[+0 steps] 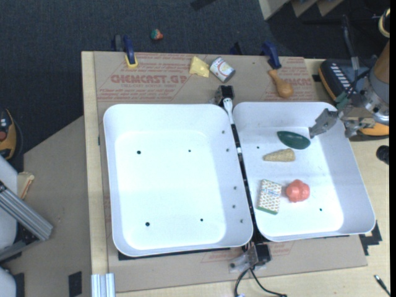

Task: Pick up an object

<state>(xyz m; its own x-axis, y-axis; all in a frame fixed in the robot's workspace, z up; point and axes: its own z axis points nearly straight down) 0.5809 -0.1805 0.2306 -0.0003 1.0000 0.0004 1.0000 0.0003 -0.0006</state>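
Green object point(293, 140) lies beside the jaws point(322, 124), grip unclear; board reads "CHEMCAST" point(148, 78).

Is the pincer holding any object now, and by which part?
Nothing is visibly held. The pincer hangs beside the dark green object in the right bin.

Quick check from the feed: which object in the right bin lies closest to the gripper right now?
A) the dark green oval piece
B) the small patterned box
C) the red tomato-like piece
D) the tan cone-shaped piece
A: the dark green oval piece lies just beside the gripper near the bin's far right side, while the tan cone, red piece and patterned box sit farther toward the near edge.
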